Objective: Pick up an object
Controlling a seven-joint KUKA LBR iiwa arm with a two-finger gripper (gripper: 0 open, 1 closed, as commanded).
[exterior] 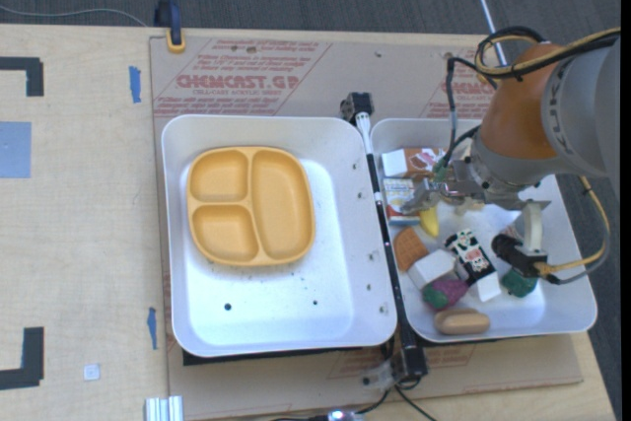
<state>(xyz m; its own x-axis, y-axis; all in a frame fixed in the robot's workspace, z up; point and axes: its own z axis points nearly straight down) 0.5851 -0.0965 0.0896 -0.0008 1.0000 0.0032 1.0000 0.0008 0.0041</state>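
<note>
your pickings are a heap of small toys (449, 261) in the right bin (572, 306): a black-and-white patterned block (469, 254), a white cube (431, 267), a magenta lump (446, 291), a tan bread-like roll (461, 320), a green piece (519, 285), an orange piece (408, 244) and some printed packets (404, 175) toward the far side. you have two white bins on the worktop (79, 212), and the left bin (197, 315) carries one yellow plate (250, 205) with three compartments. the hand (449, 187) sits low over the far part of the heap, beside the packets, with the patterned block and the roll nearer the front rim, and you cannot tell from here whether it is spread or pressed together.
</note>
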